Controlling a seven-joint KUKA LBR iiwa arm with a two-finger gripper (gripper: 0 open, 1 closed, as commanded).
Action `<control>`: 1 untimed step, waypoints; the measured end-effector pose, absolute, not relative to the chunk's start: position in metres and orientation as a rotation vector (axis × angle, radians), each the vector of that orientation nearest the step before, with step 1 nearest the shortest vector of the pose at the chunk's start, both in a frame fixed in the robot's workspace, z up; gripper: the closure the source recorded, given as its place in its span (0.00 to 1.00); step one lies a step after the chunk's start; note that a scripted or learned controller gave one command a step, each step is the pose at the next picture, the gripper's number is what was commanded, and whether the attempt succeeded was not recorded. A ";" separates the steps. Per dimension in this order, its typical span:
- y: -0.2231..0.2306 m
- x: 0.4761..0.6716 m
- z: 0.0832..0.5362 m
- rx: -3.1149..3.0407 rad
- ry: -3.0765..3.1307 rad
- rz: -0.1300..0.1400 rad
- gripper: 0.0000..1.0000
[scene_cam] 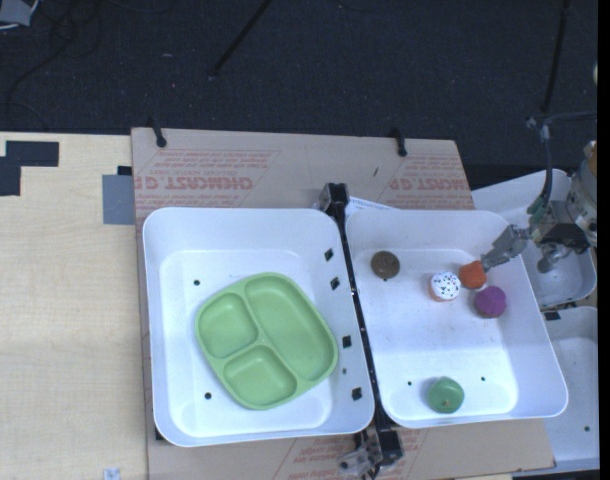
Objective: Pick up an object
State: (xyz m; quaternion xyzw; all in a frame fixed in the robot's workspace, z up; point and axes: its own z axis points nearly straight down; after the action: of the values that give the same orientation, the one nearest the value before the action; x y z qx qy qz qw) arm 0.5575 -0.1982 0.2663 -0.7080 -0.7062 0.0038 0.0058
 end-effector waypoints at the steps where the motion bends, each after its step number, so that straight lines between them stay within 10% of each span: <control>1: -0.198 0.560 0.273 -2.221 -2.221 0.001 0.00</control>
State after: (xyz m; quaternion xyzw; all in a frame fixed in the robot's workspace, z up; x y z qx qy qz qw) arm 0.5596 -0.1980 0.2731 -0.7071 -0.7071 0.0004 0.0003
